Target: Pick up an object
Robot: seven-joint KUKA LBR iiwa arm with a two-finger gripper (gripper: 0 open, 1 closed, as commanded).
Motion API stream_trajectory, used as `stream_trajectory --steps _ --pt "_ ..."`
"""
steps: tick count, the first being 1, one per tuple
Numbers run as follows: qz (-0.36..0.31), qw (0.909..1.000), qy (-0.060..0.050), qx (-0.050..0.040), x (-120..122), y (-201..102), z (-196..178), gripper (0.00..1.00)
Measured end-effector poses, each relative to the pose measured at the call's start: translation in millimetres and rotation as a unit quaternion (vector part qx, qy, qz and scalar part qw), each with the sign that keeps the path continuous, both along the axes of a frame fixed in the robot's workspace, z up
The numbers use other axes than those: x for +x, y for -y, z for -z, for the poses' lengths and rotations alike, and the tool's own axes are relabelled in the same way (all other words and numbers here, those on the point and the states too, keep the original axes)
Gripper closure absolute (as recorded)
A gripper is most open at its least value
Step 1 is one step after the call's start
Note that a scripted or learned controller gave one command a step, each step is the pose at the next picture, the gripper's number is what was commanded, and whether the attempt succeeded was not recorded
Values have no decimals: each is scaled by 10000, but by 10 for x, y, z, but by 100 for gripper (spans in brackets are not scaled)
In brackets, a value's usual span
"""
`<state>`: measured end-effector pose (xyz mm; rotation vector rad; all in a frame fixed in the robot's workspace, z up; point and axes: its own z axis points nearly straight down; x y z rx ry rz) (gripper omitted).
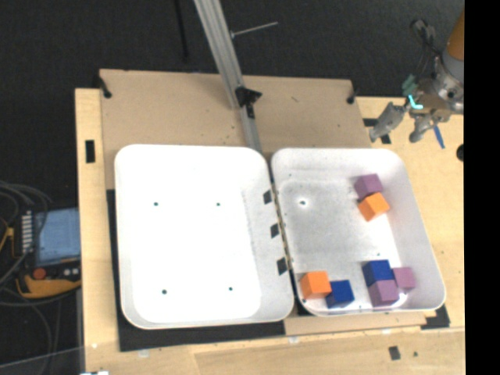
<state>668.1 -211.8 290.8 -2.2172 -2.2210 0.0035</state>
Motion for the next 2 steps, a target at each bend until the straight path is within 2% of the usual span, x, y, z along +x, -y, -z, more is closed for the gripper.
stream_trajectory --steps 1,2 --pt "-14 10000 18 -23 4 8 -35 0" --pt "-25 10000 -1 -11 26 -51 562 0"
